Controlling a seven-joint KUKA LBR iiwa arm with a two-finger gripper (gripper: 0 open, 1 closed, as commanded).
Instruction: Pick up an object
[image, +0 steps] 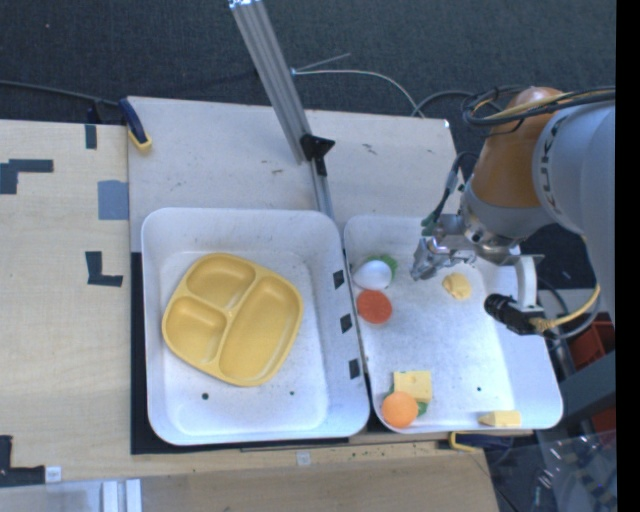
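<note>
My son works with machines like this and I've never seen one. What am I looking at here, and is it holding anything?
One camera above a bench looks down at a slant. The grey and orange machine on the right is a robot arm; its pincer hangs over the right white bin. That bin has small toy foods: a white and green piece, a red ball, a pale yellow lump, a yellow block, an orange ball and a small yellow piece. The left bin has a yellow divided plate. I see nothing held in the pincer.

Grey arm (560, 150) reaches from the right, hand (432, 262) lowered.
</note>
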